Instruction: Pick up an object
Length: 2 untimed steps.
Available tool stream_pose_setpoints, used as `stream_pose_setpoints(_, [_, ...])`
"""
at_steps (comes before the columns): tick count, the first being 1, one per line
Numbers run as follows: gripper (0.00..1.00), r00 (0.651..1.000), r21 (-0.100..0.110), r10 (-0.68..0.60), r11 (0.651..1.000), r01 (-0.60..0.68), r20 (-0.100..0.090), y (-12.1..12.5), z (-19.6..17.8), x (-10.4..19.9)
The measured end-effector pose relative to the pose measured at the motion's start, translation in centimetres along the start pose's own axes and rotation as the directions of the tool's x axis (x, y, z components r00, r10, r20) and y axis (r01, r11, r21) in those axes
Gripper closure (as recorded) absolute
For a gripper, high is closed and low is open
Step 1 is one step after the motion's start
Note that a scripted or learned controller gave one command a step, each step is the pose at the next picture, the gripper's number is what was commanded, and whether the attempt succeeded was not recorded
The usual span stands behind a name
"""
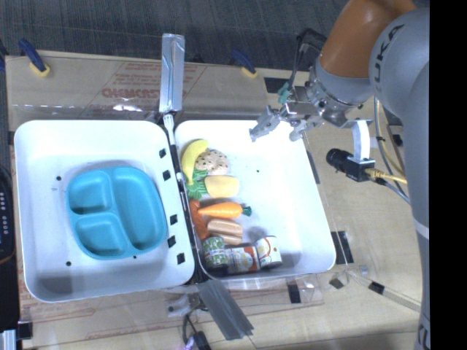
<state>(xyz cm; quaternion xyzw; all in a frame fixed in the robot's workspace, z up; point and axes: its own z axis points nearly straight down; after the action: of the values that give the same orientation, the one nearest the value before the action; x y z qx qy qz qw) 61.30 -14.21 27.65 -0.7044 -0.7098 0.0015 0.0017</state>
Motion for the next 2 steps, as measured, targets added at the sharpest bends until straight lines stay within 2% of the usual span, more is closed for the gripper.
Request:
stream_pose_setpoints(1, [0.0,0.967,0.004,-0.255,0.967,0.255,-0.003,1.1,18.0,0.5])
stream_pose_setpoints(2, [0.0,0.985,-0.003,-0.174,0.985,0.174,0.003,4.5,18.4,-5.3])
